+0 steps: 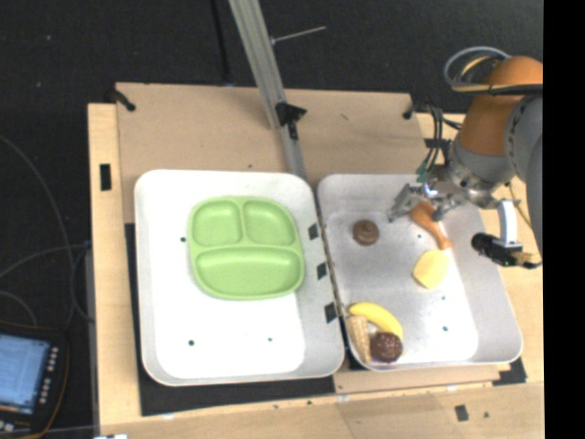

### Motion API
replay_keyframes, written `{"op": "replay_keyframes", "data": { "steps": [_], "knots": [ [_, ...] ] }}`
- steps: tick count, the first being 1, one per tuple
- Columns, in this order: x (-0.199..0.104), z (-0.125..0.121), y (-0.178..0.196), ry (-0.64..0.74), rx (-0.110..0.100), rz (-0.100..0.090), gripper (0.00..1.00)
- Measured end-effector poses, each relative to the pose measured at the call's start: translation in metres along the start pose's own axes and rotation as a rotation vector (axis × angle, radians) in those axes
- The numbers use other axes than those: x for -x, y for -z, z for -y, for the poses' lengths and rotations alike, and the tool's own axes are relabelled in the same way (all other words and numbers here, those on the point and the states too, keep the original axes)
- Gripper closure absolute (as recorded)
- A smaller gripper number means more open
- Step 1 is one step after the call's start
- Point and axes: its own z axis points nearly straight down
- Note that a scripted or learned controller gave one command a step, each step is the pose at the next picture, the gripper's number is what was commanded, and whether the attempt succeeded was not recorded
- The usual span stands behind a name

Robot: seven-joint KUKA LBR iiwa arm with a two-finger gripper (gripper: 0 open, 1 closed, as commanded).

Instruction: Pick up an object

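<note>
Arm w/ orange band reaches in from the right; its end effector (422, 201) sits low over the upper part of the right bin (475, 332), near the back rim. Fingers are spread a bit and an orange carrot-like piece (431, 224) lies right at/under them, slanting down-right, but can't tell whether it's actually clamped btwn the fingers or just lying on the bin floor beneath, so grip state unclear. Other items in the right bin: small brown round object (366, 233) to the left of the end effector, apart from it; pale yellow lemon-like piece (431, 269) just below the carrot's lower tip, close but not clearly touching; banana (377, 317) at the bin's front-left corner, w/ a dark reddish-brown round thing (386, 347) just beside and below it, and a tan item tucked at the banana's left, too small to ID. Left bin (164, 337) holds a green 3-compartment plate (246, 248), in its upper half. Both bins sit side by side on the wooden counter (201, 126). A grey metal pole (260, 53) slants up from btwn the bins' back edge. Tablet-like screen (27, 373) at bottom-left, off the counter.
</note>
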Motion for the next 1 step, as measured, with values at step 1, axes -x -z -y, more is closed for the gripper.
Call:
{"op": "replay_keyframes", "data": {
  "steps": [1],
  "knots": [
    [0.0013, -0.0021, 0.0156, 0.002, 0.008, 0.003, 1.00]
  ]
}}
